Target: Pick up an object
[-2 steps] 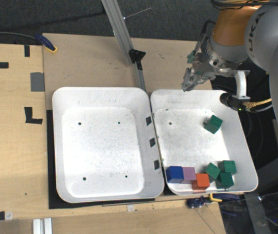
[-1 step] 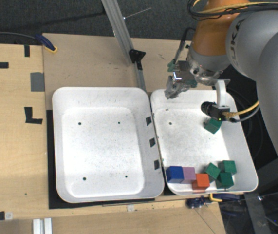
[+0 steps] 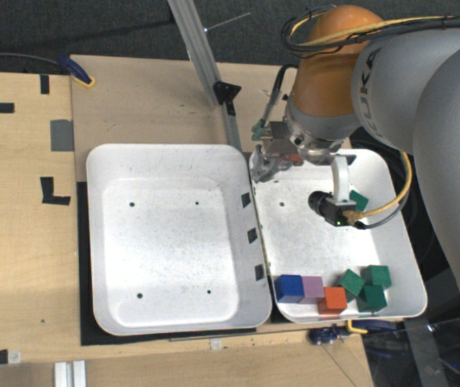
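My gripper (image 3: pixel 265 166) hangs under the grey and orange wrist, over the far left corner of the right bin (image 3: pixel 294 224), close to the divide between the two bins. Several small blocks lie along that bin's near edge: a blue cube (image 3: pixel 290 287), a pale purple block (image 3: pixel 313 287), an orange block (image 3: pixel 334 298) and three green blocks (image 3: pixel 372 297). One more green block (image 3: pixel 358 201) sits further back on the right, partly behind a black fitting on the arm. None of these blocks is near the gripper.
The left bin (image 3: pixel 101 216) lies beside the right one. A slanted metal bar (image 3: pixel 201 47) runs from the top down to the bins' far edge. The arm's bulk covers the right bin's far right side.
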Tool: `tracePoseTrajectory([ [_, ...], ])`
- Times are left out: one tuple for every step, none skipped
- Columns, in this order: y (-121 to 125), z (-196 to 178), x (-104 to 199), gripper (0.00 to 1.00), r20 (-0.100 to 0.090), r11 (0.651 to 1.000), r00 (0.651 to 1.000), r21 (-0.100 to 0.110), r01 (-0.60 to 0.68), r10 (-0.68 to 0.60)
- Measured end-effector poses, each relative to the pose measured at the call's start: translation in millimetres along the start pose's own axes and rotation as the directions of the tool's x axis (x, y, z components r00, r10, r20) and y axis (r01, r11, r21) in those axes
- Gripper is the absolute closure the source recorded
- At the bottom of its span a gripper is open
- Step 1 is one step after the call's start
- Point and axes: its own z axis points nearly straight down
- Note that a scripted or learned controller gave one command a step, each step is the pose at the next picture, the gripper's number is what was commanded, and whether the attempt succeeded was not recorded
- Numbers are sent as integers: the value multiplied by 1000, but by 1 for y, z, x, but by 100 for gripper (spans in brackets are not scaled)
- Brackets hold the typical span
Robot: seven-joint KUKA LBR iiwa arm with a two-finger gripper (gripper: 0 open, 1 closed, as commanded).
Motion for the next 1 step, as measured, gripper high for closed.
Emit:
tracePoseTrajectory([
  [-24,-8,46,100,-1,1000,1000,-1,2,-2],
])
